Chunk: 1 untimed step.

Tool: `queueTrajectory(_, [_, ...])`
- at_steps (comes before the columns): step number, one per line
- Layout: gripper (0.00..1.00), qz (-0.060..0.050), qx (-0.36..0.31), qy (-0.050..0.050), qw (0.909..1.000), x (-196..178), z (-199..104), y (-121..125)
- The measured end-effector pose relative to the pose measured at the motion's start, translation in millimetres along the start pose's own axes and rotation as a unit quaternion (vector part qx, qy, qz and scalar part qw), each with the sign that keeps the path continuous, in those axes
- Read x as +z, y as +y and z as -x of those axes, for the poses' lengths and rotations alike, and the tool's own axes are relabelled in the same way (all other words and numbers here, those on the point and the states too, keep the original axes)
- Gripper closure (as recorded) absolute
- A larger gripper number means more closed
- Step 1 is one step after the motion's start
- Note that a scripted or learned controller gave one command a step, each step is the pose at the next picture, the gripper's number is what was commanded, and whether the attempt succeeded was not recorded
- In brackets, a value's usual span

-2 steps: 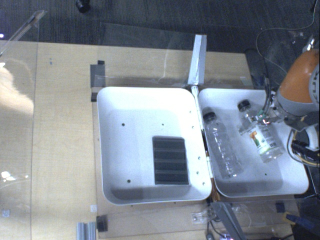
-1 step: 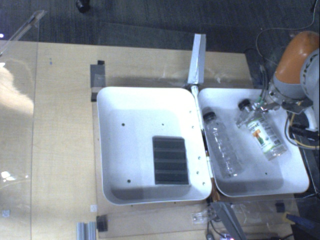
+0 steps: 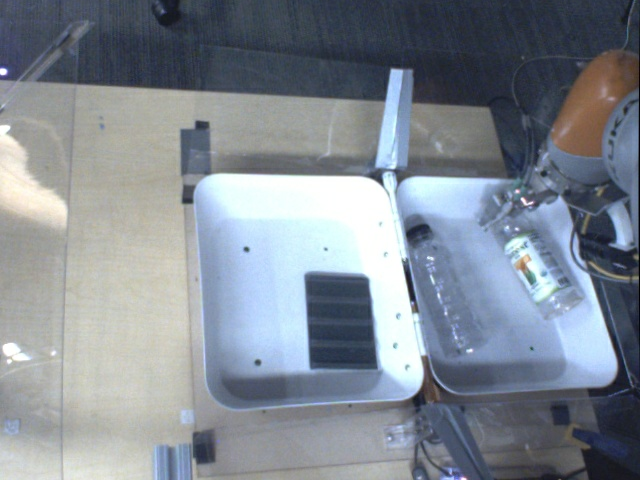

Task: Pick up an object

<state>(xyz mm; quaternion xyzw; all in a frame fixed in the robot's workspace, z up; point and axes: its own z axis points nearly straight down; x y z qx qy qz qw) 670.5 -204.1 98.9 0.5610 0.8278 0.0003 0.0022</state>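
A clear plastic bottle with a black cap (image 3: 443, 293) lies lengthwise along the left side of the right bin (image 3: 520, 368). A second clear bottle with a green and white label (image 3: 536, 268) lies tilted near that bin's right wall. A black ribbed rectangular block (image 3: 340, 320) rests flat in the left bin (image 3: 260, 228). My gripper (image 3: 507, 206) hangs low over the far right corner of the right bin, just beyond the upper end of the labelled bottle. The orange band (image 3: 592, 93) and the wrist sit above it at the right.
An upright metal post (image 3: 394, 128) stands behind the seam between the two bins. Cables (image 3: 600, 253) trail beside the right bin's right wall. Black brackets (image 3: 197, 153) sit at the left bin's far left corner. Wooden bench (image 3: 110, 298) spreads to the left.
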Motion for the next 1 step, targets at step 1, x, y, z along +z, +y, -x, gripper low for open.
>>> queueTrajectory(1, [1.0, 0.003, -0.04, -0.001, 0.9992, -84.1, -57.8, 24.2])
